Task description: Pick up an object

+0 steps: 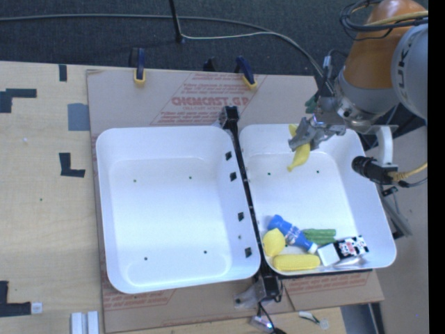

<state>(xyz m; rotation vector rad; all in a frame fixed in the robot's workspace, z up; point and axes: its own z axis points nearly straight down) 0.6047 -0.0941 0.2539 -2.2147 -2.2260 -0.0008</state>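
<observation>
My gripper (304, 139) hangs over the far part of the right bin (361, 186), under the grey arm with the orange band. A slim yellow object (300, 156) sits between its fingers and points down toward the bin floor, raised above it. The gripper is shut on that yellow object. At the near end of the same bin lie a blue object (288, 231), a round yellow piece (273, 243), a long yellow piece (295, 261), a green item (320, 235) and a small black-and-white box (345, 249).
The left bin (111, 186) stands beside the right one, with a black divider clip strip (240, 186) between them. Both rest on a cardboard sheet (188, 99) held by blue and yellow clamps. A black cable runs across the back.
</observation>
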